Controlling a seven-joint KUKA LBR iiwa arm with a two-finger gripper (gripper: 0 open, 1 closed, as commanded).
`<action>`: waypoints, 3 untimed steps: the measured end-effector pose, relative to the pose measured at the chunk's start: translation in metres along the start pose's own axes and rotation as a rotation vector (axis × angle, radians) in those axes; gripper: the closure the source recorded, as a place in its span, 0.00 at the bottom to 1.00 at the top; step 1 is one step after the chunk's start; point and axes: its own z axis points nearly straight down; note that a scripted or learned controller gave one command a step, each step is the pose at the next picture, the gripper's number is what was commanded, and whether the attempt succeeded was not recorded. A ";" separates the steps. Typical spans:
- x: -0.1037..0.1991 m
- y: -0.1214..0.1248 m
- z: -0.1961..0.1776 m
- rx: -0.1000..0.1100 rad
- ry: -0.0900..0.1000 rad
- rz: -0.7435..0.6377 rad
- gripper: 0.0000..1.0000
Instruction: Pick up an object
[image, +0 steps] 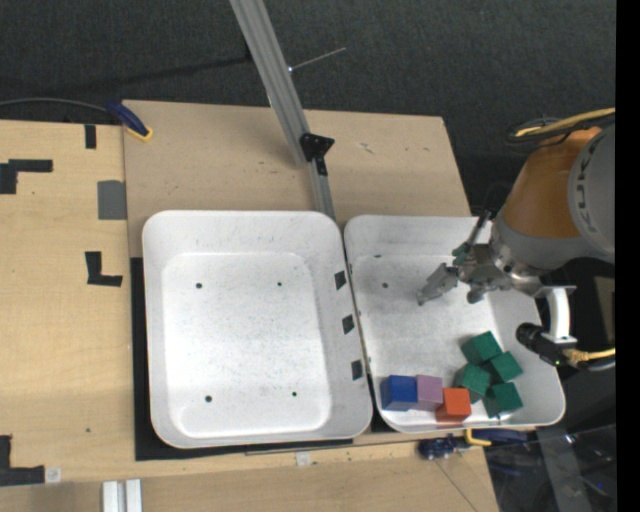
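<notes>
We judge the pick barely begun: our two-finger gripper (437, 290) hangs with fingers apart and nothing between them over the shallow white right-hand bin (400, 245), well apart from the blue, lilac, orange and green blocks (455, 385) clustered at its near edge.

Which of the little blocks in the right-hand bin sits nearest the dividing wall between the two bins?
The blue block. It starts the row along the near edge, with the lilac block, orange block and green blocks all farther right.
</notes>
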 end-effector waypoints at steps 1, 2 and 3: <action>0.001 0.001 -0.012 -0.003 0.001 -0.001 1.00; 0.007 -0.007 -0.065 -0.010 0.000 -0.001 1.00; 0.007 -0.006 -0.118 -0.011 -0.001 -0.001 1.00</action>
